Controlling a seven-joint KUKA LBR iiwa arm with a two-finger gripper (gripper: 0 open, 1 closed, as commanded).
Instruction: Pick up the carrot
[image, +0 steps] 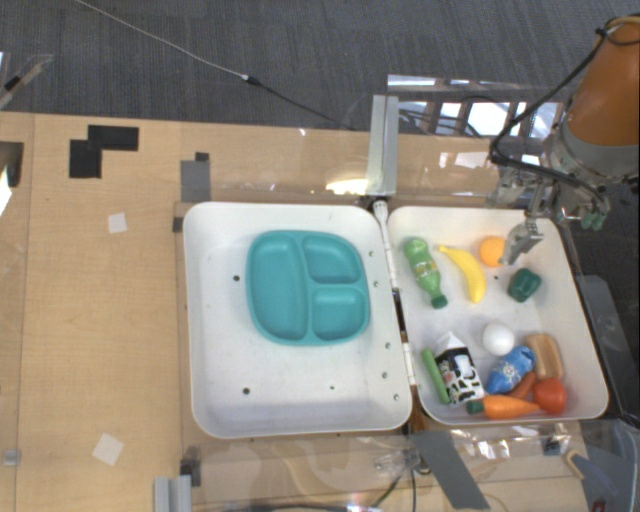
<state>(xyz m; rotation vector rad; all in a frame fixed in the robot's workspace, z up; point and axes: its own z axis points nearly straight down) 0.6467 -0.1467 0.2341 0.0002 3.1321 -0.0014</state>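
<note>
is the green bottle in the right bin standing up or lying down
Lying down. The green bottle rests on its side on the right bin floor, its full length visible, cap end pointing toward the bin's near side, beside the banana.

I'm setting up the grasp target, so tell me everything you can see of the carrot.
The carrot is an orange, smooth, plastic-looking toy with a short green stub at its left end. It lies flat, lengthwise along the near wall of the right bin, thick end to the right. A red item touches that end, a blue item sits just behind it, and the black-and-white carton is by its green end. The claw hangs apart, at the bin's far side.
</note>
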